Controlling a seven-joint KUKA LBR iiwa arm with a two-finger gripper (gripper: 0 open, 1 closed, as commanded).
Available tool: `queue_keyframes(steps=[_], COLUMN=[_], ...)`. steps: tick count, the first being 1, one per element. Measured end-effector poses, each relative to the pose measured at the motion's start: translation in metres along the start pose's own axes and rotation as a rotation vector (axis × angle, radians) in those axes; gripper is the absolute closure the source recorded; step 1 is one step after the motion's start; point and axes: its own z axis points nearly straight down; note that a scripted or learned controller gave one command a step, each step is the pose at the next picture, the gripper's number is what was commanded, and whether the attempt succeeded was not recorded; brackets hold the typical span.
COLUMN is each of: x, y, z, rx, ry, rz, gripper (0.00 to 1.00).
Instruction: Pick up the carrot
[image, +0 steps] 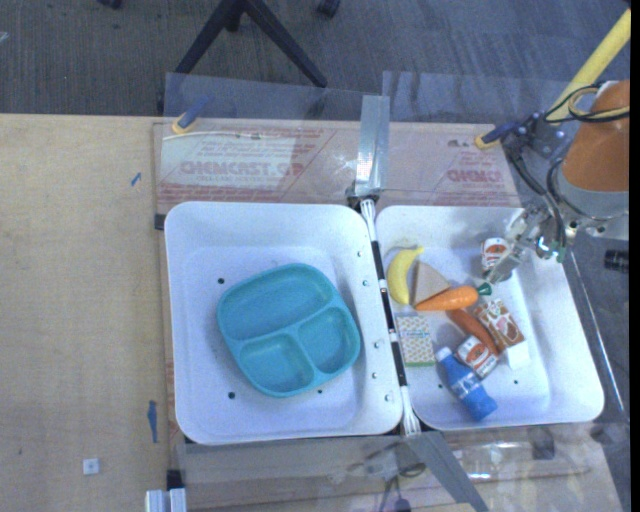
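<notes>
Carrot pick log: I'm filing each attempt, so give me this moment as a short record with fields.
target: carrot, lying in the right bin, leafy end toward the arm
beside it: banana and a tan wedge to its left, blue bottle nearer the front
left bin: teal divided plate
tool: over the right bin's far right part, near the carrot's leafy end, not on it
carrot held: no

Carrot (449, 298) lies in right bin (580, 385), tip toward banana (401, 273), touching tan wedge (428, 281). Gripper (516, 252) sits above bin's upper right, near small white pack (494, 250). Left bin (190, 300) holds teal divided plate (288, 328).
</notes>
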Motion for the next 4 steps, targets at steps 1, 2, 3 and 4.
queue_keyframes(steps=[1,2,3,4], x=[0.037,-0.004,-0.004,-0.006], y=[-0.025,0.004,0.004,0.008], z=[-0.126,-0.049,-0.123,-0.026], rx=[0.001,0.0,0.0,0.001], ry=[-0.001,-0.001,-0.003,0.002], rz=[0.186,0.118,0.433,0.35], gripper=[1.0,1.0,1.0,1.0])
